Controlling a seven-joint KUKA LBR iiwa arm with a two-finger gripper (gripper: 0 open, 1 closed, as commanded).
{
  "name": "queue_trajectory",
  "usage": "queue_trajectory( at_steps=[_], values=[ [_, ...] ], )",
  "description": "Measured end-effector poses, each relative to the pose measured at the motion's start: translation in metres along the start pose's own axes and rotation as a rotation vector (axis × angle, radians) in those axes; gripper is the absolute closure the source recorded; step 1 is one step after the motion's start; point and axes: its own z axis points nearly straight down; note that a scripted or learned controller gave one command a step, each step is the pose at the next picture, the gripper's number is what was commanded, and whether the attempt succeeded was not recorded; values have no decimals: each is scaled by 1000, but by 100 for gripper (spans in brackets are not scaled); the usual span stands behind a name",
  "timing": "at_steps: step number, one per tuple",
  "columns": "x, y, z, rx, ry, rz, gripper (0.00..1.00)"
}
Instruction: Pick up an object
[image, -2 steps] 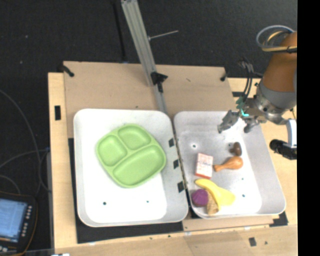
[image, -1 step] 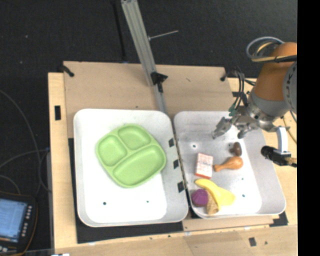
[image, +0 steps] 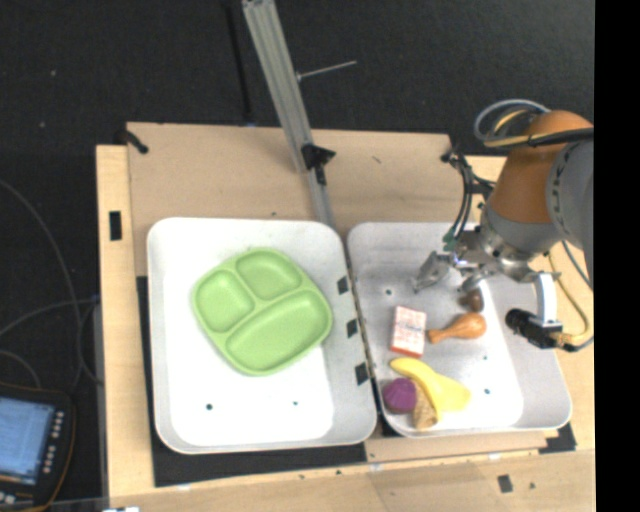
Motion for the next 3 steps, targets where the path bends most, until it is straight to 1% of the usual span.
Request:
queue_trajectory(
  at_steps=[1, 2, 3],
  values=[
    [-1, 0, 42, 0, 0, 2, 0],
    [-2, 1, 27, -7, -1, 5, 100],
    [-2, -7, -24, -9, -1, 4, 100]
  ],
)
